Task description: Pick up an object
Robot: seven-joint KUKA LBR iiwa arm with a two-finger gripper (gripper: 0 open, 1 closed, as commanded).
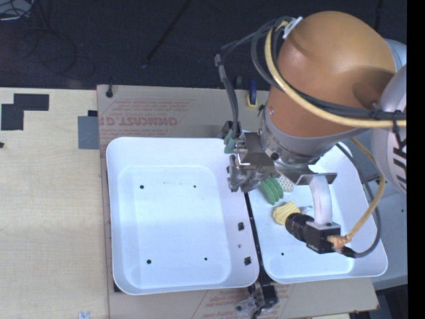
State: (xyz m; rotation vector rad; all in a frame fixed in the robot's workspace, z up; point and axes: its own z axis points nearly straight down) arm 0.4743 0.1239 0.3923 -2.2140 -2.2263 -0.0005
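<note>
On the pale wooden bench (46, 211), inside the right bin (332, 264), a green object (271, 191) lies just above a yellow one (284, 212), my claw (244, 177) beside them, its grip indiscernible, so I should centre over one before descending.

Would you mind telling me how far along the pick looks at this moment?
Done: the arm is over the right bin, its gripper low near the divider. In hand: nothing visibly; the green object and yellow object lie on the bin floor beside it. Left: closing on one and lifting it.
</note>
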